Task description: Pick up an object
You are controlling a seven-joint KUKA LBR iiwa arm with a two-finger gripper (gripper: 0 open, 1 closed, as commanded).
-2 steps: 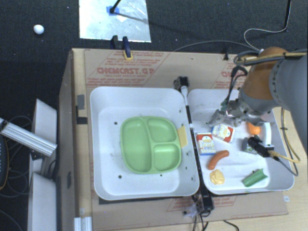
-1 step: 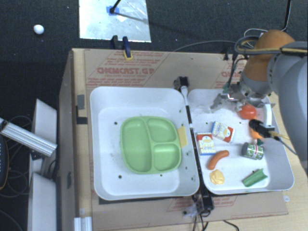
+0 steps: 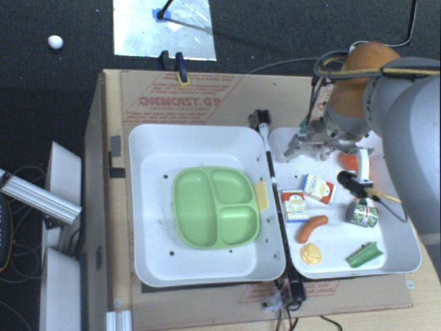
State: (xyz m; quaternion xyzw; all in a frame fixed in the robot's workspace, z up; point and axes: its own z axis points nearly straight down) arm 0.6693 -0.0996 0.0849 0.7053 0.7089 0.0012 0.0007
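Pick not yet made: end effector [image 3: 311, 145] hangs at the right bin's [image 3: 413, 254] upper-left corner (grip state cannot be told); candidate cartons [image 3: 318, 188], sausage [image 3: 311, 227] lie lower-centre, ungrasped.

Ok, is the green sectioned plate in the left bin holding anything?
Empty. All compartments of the green sectioned plate show bare green plastic; the toy food lies in the right white bin.

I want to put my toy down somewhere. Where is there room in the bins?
The left bin has bare floor all around the green plate, widest along its top edge. The right bin is crowded: cartons, sausage, can and green piece, with the gripper at its top.
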